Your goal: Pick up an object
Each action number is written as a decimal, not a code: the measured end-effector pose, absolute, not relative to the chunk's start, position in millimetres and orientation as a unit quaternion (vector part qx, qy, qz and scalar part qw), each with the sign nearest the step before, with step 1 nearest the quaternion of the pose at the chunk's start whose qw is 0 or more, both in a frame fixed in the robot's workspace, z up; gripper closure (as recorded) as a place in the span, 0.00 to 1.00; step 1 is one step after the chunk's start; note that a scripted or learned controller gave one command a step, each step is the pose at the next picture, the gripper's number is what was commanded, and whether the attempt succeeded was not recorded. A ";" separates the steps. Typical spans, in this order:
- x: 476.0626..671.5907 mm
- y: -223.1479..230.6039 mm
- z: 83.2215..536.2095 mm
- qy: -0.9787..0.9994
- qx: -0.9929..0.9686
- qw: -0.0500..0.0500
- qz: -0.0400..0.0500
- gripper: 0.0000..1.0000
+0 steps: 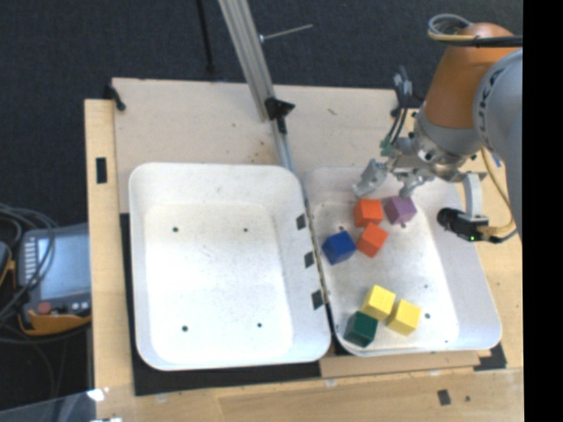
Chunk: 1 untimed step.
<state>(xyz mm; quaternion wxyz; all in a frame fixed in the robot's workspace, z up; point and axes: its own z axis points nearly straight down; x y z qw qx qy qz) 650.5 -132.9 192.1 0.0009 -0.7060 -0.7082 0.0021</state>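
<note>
Taking the shallow white right-hand bin point(457, 310) as the landmark, its near end held a small dark green block point(361, 328) at the nearest corner, with two yellow blocks beside it, one point(381, 301) just behind the green block and the other point(405, 316) touching that one on its right. Farther in, around the bin's middle, a blue block point(338, 246) lay close to the bin's left wall, and a small orange block point(373, 239) sat just to its right. Behind that, a second orange block point(369, 211) and a purple block point(401, 208) lay side by side toward the bin's far end. Over that far end hung the grey arm's tool point(391, 178), its two fingers spread apart with nothing between them, above and just beyond the purple block. The wooden worktop point(193, 117) stretched behind.
</note>
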 end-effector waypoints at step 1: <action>654.3 -135.3 149.3 -0.708 -0.707 0.000 0.002 0.00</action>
